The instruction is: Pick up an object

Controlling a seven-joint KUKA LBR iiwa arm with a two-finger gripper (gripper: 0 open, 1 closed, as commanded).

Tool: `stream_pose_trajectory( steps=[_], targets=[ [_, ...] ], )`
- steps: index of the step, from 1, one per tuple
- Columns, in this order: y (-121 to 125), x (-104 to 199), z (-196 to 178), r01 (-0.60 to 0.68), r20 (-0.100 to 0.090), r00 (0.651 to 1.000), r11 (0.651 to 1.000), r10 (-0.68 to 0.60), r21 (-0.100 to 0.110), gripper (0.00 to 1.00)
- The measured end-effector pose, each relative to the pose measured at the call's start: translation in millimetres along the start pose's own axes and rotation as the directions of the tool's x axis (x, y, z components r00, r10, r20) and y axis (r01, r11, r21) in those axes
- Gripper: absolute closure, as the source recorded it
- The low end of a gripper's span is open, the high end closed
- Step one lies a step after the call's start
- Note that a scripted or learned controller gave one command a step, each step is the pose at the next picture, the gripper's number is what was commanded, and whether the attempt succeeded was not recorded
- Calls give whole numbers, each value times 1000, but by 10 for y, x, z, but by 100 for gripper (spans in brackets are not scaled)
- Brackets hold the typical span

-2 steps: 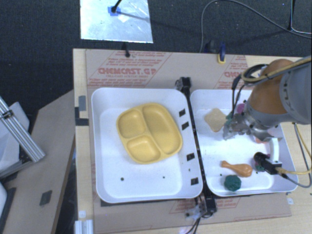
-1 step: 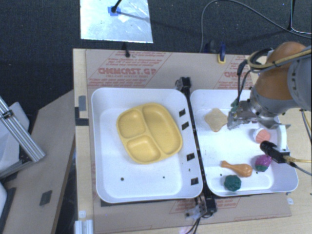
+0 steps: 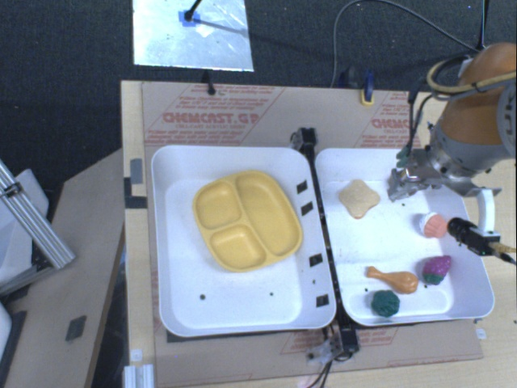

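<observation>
Bench point(image 3: 97, 217) w/ 2 white bins point(image 3: 174, 217) point(image 3: 472, 297) side by side.

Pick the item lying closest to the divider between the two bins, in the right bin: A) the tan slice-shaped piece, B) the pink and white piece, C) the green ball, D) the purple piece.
A: the tan slice-shaped piece lies in the right bin's upper left part, nearer the divider than any other toy there.

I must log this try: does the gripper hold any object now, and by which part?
Nothing is held. The gripper hangs over the right bin, beside the beige piece, with nothing between its fingers.
</observation>
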State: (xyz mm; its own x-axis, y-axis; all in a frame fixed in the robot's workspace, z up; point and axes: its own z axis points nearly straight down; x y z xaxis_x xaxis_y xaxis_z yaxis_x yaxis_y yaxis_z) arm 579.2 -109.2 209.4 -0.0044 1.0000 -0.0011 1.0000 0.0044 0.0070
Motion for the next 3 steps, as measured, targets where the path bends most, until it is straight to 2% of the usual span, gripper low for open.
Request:
stream_pose_trajectory(
  steps=[2,3],
  targets=[
    [90,990,-223,6,-2,1000,1000,-6,4,100],
    [104,1539,-107,6,-3,1000,1000,-6,6,100]
  ],
)
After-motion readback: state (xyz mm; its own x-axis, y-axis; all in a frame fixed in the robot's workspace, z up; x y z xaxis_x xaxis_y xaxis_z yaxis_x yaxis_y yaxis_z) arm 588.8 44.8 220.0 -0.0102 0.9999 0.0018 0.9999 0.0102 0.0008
